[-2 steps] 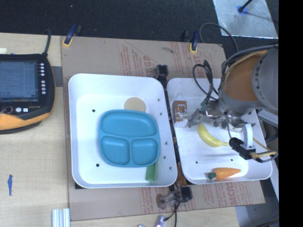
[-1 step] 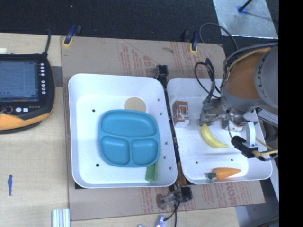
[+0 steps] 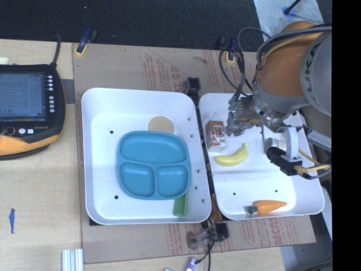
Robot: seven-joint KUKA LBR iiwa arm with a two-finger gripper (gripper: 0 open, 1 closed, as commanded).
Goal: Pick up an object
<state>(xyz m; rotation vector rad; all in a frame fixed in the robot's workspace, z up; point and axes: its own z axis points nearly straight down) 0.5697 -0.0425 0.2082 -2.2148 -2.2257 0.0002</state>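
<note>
from your overhead camera you see the gripper (image 3: pixel 237 123) low in the right bin (image 3: pixel 304 205), just beside the small brown packet (image 3: pixel 215 135), above the banana (image 3: pixel 232 156), carrot (image 3: pixel 269 206) near the front; whether it's clamped you can't tell.

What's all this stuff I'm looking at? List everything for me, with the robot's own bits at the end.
bins: two, white, side by side on the bench
divided plate: one, blue, in the left bin
round disc: one, tan, left bin, behind the plate
green item: one, left bin's near edge, partly hidden by the plate
banana: one, yellow, right bin
small packet: one, brown and white, right bin, beside the banana
carrot: one, orange, right bin's near edge
handheld screen unit: one, black and orange, left of the bins
arm: one, grey and orange, over the right bin
gripper: one, above the right bin near the packet
</note>
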